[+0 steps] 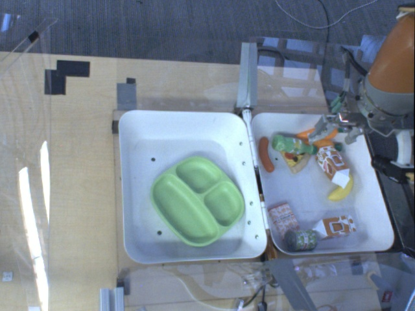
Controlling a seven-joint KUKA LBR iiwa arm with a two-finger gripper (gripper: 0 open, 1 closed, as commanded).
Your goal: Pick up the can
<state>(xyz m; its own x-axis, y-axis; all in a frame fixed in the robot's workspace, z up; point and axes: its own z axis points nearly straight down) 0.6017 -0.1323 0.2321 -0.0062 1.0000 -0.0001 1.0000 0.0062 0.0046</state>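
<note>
Lying on its side at the near edge of the right bin (382, 235), can (301, 240), dark and greenish, untouched. Just beside it, toward the right, small orange-and-white carton (337, 226); just behind it, pink packet (283, 217). Farther back, second carton (332, 162) with banana (342, 190) touching its near end, sausage (264, 155) close to the left wall, green and orange toys (293, 146) heaped near the far wall. Well apart from the can, at the bin's far right corner, pincer (337, 120) under the orange-banded arm (391, 67); state of its grip impossible to tell. Resting in the left bin (136, 238) on the table (65, 193), green divided plate (198, 201).
</note>
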